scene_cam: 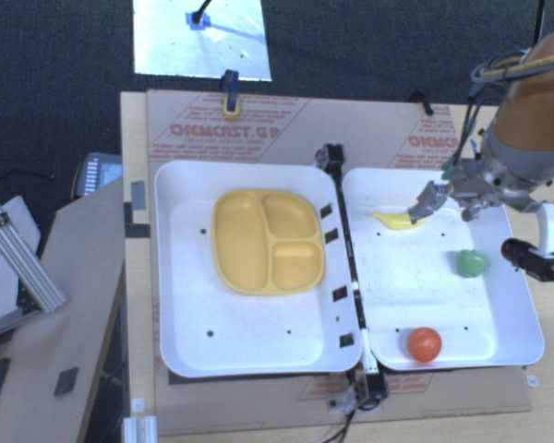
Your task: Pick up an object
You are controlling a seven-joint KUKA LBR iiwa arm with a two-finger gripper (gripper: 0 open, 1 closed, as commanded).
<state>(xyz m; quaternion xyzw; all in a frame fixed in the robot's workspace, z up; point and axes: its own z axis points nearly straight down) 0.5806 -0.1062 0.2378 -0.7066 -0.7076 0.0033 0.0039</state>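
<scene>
1. From my overhead feed I see the arm (pixel 534 100) reaching in from the right, over the right bin (pixel 517 340).
2. The gripper (pixel 428 201) sits low at the bin's upper left area, its tip right at the banana (pixel 393 220), a small yellow one lying on the bin floor.
3. Whether it is open, closed or pinching the banana I cannot tell; the tip is too small and blurred.
4. A green object (pixel 472 264) lies near the bin's right side, well apart from the banana.
5. An orange-red ball (pixel 425 343) rests near the front edge.
6. The left bin (pixel 185 340) holds a yellow divided plate (pixel 267 241), lying flat.
</scene>
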